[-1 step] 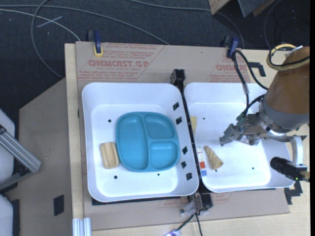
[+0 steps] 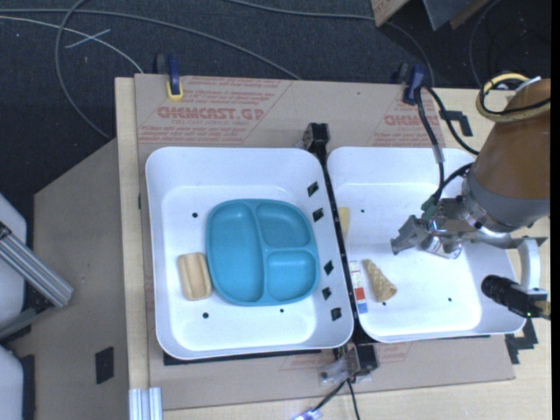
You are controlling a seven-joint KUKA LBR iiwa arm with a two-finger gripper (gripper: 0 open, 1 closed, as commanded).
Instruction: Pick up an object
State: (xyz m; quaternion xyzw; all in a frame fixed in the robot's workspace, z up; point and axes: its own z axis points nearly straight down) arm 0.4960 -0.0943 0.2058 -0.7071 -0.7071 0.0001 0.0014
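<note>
Your pincer (image 2: 409,239) sits over the right bin (image 2: 455,169), in its middle-right part, pointing toward the divider. Fingers look spread apart, nothing between them. The arm (image 2: 516,156) comes in from the right edge, orange band above the grey wrist.

Right bin contents: a tan cone-shaped piece (image 2: 381,280) lies below and left of the pincer, near but not touching. Just beside it, against the left wall, is a small white item with red and blue marks (image 2: 359,291). A pale yellowish object (image 2: 345,221) sits higher up along that same wall, partly hidden by the rim.

Left bin (image 2: 175,182): a teal three-compartment plate (image 2: 261,252) takes the centre, compartments bare. A tan ridged block (image 2: 194,276) lies just beside the plate's left edge; can't tell if they touch.

A black strip with clips (image 2: 322,226) runs between the bins. Both bins rest on the cardboard-topped bench (image 2: 219,103). Black cable (image 2: 433,121) drapes over the right bin's upper rim toward the wrist.
</note>
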